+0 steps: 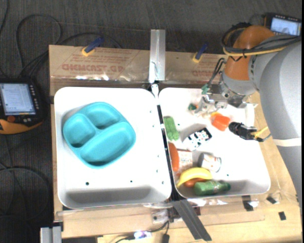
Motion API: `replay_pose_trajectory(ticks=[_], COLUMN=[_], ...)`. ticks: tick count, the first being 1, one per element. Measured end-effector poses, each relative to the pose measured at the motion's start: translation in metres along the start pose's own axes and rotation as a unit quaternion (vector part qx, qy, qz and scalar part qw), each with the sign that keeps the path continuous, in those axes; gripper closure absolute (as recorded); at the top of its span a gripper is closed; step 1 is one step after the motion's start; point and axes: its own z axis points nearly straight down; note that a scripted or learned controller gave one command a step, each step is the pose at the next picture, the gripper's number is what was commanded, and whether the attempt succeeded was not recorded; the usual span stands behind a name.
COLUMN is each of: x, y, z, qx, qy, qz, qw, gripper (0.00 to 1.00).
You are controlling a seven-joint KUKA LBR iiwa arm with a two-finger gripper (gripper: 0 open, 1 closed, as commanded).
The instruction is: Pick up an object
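likely target: orange piece (220, 120), loose, 12 o'clock end of right bin (243, 161) | gripper (208, 102) just beside it at its 11 o'clock, open/closed: can't tell | small green piece (193, 107) at gripper's 8 o'clock | risk: lands between the two, grabs nothing, or shoves the orange piece away

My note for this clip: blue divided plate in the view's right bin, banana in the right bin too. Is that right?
No. The camera view shows the blue divided plate in the view's left bin; the banana is in the right bin, as you noted.
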Motion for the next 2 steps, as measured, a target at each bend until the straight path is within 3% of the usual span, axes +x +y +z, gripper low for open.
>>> replay_pose_trajectory(ticks=[1,2], x=[0.080,0.063], y=[-0.024,-0.044], z=[-0.118,-0.191], qx=[-0.006,-0.007], qy=[0.001,0.001], qz=[0.010,-0.037], qw=[0.9999,0.9993], gripper=[1.00,1.00])
